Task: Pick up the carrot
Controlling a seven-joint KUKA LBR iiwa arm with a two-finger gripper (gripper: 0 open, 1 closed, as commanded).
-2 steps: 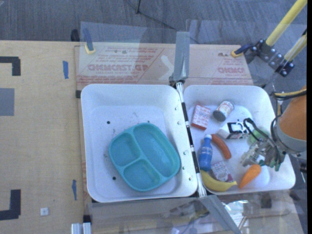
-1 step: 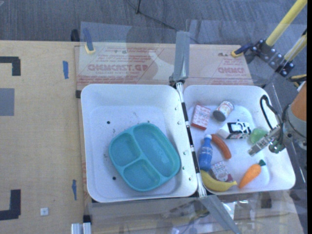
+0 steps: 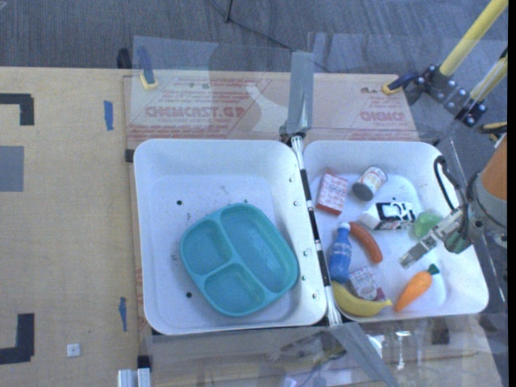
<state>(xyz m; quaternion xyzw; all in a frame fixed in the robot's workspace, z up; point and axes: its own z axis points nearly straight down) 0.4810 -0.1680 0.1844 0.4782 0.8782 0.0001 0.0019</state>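
The carrot (image 3: 413, 290) is orange with a small green top. It lies near the front right corner of the right bin (image 3: 419, 153), tilted, with its green end pointing up and right. My gripper (image 3: 421, 248) hangs just above and slightly behind the carrot, reaching in from the right, apart from it. Nothing shows in its grasp. A green item (image 3: 425, 222) lies partly under the gripper.
The right bin also holds a banana (image 3: 359, 301), a blue bottle (image 3: 341, 252), a red sausage (image 3: 367, 242), a red box (image 3: 332, 193), a can (image 3: 369, 182), a black-and-white box (image 3: 395, 213) and a small packet (image 3: 363, 280). A teal divided plate (image 3: 238, 258) sits in the left bin (image 3: 161, 176).
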